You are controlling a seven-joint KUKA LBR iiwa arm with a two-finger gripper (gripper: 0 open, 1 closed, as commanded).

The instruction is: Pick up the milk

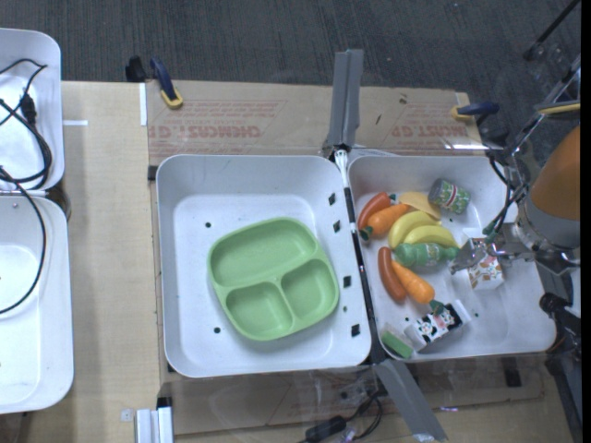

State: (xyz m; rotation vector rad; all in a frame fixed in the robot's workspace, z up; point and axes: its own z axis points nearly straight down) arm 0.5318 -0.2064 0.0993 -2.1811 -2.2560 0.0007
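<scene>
- Since the milk carton (434, 324) looks like a small toy box with a black-and-white cow print, it is probably light and fairly stiff, with flat sides that a two-finger grasp could pinch across its narrow width.
- Its printed faces may be smooth, so a grip near an edge could slip; taking it across the middle of the body seems the safer hold.
- It lies on its side in the lower part of the right bin (517, 330), tilted on a diagonal, just beside a small green piece (397, 344) toward the bin's lower left corner.
- Above it in the frame lie an orange carrot (412, 282), a red pepper-like piece (387, 273) and a green bottle (423, 255) among yellow bananas (427, 234).
- At the right side of the frame, the gripper (484, 258) sits over a small crumpled white item (487, 272), up and to the right of the milk and apart from it.
- Whether its fingers stand apart or together I cannot tell; the clutter around the tip hides them.
- A green divided plate (272, 278) sits in the left bin (185, 247).
</scene>
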